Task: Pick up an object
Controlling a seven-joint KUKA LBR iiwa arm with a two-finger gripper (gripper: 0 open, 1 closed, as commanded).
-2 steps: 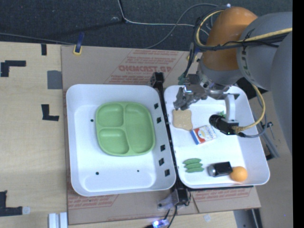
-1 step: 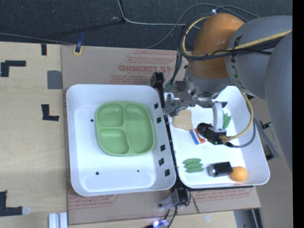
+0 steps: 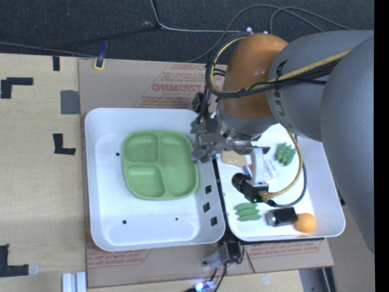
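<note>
The claw (image 3: 205, 140) hovers at the right bin's (image 3: 322, 181) ten o'clock, its state impossible to tell. Next judged: descend on the beige object (image 3: 234, 159).

Even, fairly bright overhead light; both white bins (image 3: 97, 163) read clean with slight washout on their rims and only soft shadows, the clearest one under the arm (image 3: 316, 78) across the right bin. Broad soft sheen on the arm's orange band (image 3: 249, 66), no hard glare, while the dark cloth (image 3: 73, 11) at the top stays dim with little detail. Picture is low-res and a bit soft overall, so small items in the right bin look mushy, and the near grey arm at the right edge is blurrier than the bench.
</note>
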